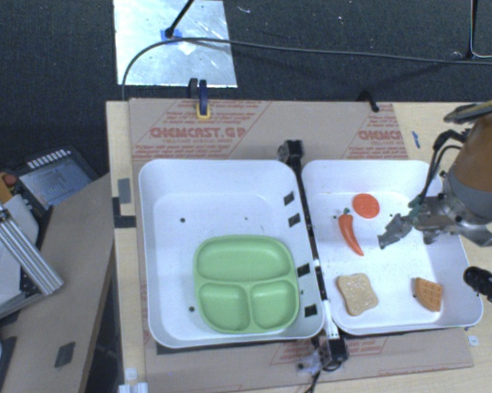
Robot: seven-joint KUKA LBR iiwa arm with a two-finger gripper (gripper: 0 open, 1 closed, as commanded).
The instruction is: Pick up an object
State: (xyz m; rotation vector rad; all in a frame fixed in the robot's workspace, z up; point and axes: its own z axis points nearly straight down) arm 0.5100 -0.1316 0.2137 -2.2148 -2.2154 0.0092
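The dark two-finger end effector (pixel 395 231) hangs over the right white shallow bin (pixel 456 317), just beside the orange carrot-shaped toy (pixel 349 232). Whether it is apart or together, I cannot tell. To grasp well, I think it should center over the carrot before descending.

We see 2 shallow white plastic bins (pixel 229 180), smooth with a soft sheen. The green 3-compartment plastic tray (pixel 245 282) looks smooth and matt. Brown printed cardboard (pixel 227 128) lies matt beneath them. A crinkled silvery foil sheet (pixel 176 37) shines against dark, rough carpet-like flooring (pixel 48 70).
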